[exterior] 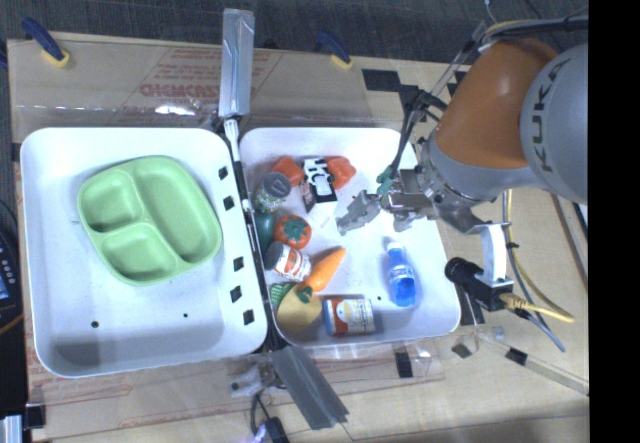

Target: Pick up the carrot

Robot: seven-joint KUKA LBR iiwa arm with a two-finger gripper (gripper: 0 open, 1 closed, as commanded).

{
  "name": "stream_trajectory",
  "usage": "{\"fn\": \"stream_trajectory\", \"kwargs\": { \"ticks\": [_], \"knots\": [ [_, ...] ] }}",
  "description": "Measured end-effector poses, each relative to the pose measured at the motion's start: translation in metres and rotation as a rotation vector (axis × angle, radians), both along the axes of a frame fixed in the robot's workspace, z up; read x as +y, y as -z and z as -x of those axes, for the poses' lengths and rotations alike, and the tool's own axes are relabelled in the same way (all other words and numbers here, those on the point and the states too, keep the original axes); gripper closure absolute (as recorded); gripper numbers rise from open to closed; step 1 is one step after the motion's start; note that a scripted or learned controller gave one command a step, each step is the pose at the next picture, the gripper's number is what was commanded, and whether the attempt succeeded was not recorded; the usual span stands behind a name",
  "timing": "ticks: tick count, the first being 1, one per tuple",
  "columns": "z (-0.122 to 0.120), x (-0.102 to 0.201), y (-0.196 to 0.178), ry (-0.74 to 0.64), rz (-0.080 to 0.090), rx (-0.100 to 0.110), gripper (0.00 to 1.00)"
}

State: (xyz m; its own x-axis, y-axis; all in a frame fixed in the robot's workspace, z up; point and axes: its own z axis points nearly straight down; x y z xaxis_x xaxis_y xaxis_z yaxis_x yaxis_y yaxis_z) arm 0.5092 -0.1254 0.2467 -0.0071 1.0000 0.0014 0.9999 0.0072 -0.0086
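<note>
The orange carrot [327, 268] lies slanted in the lower middle of the right bin [432, 241], between a round red-and-white item [290, 263] and a blue bottle [401, 276]. My gripper [367, 201] hangs over the bin's centre, above and to the right of the carrot and apart from it. Its grey fingers [353, 215] stand open with nothing between them.
The right bin also holds a tomato [293, 229], a small jar [270, 193], a black-and-white box [319, 181], orange-red pieces [343, 170], a tin can [349, 315] and a yellow fruit [297, 307]. A green divided plate [150, 219] sits in the left bin [60, 331].
</note>
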Motion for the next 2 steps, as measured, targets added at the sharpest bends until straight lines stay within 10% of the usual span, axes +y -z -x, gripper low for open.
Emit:
{"fn": "stream_trajectory", "kwargs": {
  "ticks": [1, 2],
  "knots": [
    [0.003, -0.0281, 0.1564, -0.075, -0.001, -0.006, 0.0],
    [0.0029, -0.0291, 0.1489, -0.078, 0.001, -0.002, 1.0]
  ]
}}
